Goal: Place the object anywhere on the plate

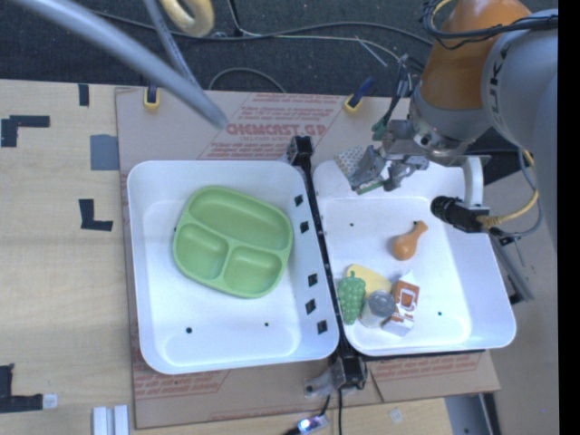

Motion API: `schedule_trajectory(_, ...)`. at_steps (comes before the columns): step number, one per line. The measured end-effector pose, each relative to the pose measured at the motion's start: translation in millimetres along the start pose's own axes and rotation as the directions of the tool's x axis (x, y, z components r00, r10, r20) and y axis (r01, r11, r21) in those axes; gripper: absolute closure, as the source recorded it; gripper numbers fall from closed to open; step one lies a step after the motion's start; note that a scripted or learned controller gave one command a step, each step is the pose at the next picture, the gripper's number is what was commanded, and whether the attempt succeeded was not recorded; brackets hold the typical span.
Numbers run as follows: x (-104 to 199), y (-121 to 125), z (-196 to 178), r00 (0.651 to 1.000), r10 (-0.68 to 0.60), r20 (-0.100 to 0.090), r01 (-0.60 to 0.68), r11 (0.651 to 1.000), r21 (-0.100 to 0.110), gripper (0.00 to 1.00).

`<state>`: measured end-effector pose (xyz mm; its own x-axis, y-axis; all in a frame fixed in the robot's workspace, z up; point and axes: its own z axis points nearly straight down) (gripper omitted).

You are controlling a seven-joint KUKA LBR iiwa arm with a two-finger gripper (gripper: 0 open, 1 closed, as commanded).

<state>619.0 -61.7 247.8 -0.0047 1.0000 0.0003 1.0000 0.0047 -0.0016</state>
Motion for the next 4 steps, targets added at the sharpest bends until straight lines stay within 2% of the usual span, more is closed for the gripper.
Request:
schedule_trajectory(3, 146.3, 2.3, -0.6, 1.000, -0.001, 0.000, 0.001, 1.000, 0.000, 1.00)
schedule_trajectory(4, 192.8, 17.1, 13.5, 1.000, -0.001, 0.000, 0.001, 1.000, 0.000, 1.00)
